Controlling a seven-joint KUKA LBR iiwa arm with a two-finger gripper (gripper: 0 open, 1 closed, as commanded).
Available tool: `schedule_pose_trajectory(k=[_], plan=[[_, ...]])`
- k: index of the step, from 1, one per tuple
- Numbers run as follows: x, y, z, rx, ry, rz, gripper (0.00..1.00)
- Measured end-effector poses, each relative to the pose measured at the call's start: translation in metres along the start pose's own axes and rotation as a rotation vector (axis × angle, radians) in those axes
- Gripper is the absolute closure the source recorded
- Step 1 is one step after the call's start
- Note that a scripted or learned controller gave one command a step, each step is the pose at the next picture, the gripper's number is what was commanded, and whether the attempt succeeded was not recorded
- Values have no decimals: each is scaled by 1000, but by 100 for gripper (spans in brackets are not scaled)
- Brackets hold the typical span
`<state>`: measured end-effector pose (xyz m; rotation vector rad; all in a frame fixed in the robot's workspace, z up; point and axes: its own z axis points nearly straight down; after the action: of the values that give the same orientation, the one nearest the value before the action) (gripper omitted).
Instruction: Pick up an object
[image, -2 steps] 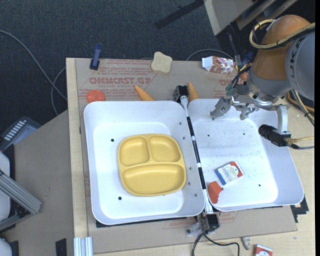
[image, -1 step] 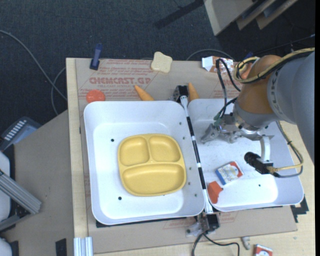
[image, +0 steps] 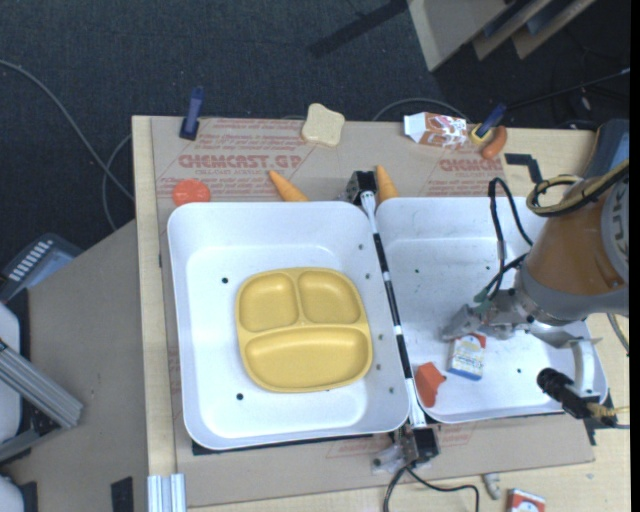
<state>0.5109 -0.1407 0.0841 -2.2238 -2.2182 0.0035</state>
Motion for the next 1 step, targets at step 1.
schedule_pose_trajectory(k=[1], plan=[[1, 1, -10, -3, 1, 0, 100]])
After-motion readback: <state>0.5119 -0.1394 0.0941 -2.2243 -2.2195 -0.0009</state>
